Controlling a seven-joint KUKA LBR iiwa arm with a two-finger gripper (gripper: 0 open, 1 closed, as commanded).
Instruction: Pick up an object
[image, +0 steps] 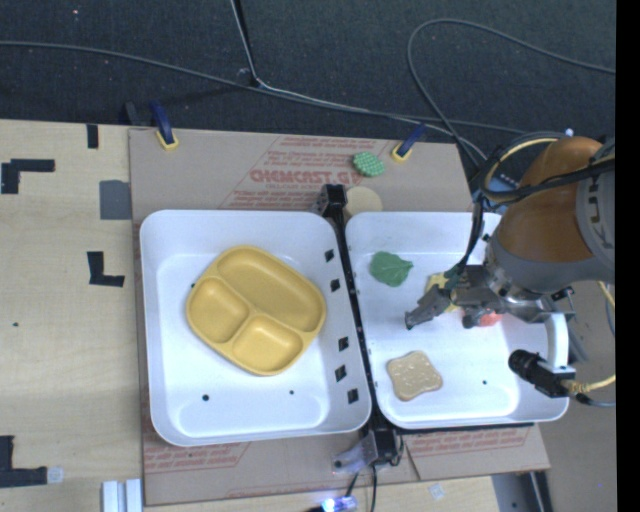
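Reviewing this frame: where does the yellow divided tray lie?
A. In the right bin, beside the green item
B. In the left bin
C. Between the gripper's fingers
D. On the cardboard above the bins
B. The yellow divided tray rests on the floor of the left bin, while the green item and the tan toast-shaped piece lie in the right bin.

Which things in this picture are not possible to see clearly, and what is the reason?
- Gripper: dark and small from the camera view; finger state unreadable.
- Small red object in the right white bin: mostly covered by the arm's wrist; shape unclear.
- Grey and orange arm: cut off at the right edge.
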